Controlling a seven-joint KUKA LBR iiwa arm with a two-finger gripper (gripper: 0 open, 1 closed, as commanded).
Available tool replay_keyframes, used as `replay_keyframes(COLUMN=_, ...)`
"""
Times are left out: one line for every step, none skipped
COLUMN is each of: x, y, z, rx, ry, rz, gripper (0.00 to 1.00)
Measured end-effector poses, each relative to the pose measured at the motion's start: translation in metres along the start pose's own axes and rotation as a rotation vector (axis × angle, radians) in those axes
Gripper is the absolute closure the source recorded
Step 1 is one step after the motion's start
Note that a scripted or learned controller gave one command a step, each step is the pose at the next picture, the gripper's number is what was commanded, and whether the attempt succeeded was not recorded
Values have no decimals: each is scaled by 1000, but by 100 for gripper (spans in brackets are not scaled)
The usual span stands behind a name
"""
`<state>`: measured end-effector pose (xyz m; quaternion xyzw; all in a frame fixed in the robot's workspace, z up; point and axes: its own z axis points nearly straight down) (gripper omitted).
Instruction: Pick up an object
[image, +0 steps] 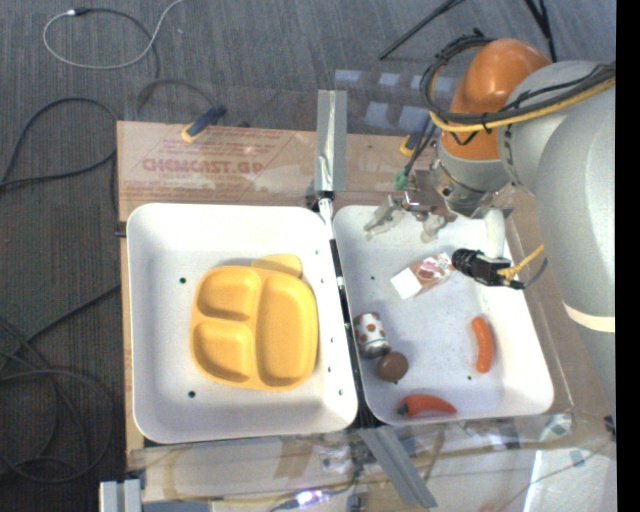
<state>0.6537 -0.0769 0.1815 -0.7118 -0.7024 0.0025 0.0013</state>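
- A red pepper (428, 405) lies at the right bin's (530, 395) front edge.
- The fingers (405, 212) hang open and empty at the bin's back.
- They could close on nothing; the packet (422, 275) is flat.

A brown cardboard sheet (220, 165) with red print is lying under the bench gear, stretching off to the left of the fingers (379, 222). A blue clip (201, 122) is sitting on its far edge, well left of them. An upright metal rail (327, 140) is standing just left of the fingers. Further left, black cables (40, 150) are trailing over the grey carpet (260, 40), and a thin white cable (100, 40) is looping at the far corner.
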Motion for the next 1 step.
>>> replay_keyframes(x=0, y=0, z=0, rx=0, ry=-1, rz=0, gripper=0)
